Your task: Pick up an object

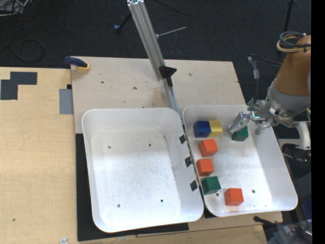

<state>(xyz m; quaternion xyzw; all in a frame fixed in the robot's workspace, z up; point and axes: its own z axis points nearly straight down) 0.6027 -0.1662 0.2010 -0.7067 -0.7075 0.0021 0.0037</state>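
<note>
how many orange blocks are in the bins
3, all in the right bin: one orange block below the blue block, a second just under it, a third near the front edge. None looks hidden.

Robotics lab bench. Evidence: grey KUKA arm with orange band (pixel 293 80) reaching over two shallow white plastic bins (pixel 96 131), plain wooden benchtop (pixel 122 80), slanted aluminium extrusion post (pixel 148 34) with a checker marker on top, loose black cables on dark carpet (pixel 23 47), coloured test cubes (pixel 208 147) in the right-hand bin.
</note>
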